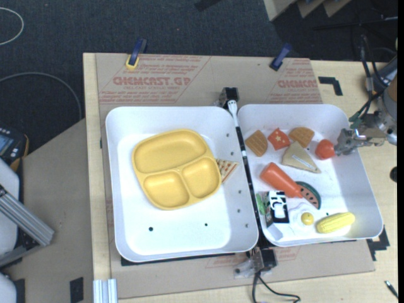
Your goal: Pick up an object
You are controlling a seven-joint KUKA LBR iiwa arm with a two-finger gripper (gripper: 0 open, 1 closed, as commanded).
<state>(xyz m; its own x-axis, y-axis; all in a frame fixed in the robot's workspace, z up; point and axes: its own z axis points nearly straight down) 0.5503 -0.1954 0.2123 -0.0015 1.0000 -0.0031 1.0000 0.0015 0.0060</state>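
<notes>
The right bin (363,188) holds several toy foods: a brown bread piece (256,142), a red piece (278,139), a tan cookie (302,135), a pale cheese wedge (301,160), a red tomato (325,148), an orange carrot (281,178), a watermelon slice (310,195), a black-and-white item (278,207), a small yellow ball (307,218) and a yellow corn cob (334,221). My gripper (346,142) hangs low at the bin's right rim, just right of the tomato and close to it.
The left bin (126,226) holds a yellow divided plate (173,169), with a waffle piece (226,168) at its right side. Clamps (230,98) join the bins at the middle. Cables (372,49) hang at the far right above the arm.
</notes>
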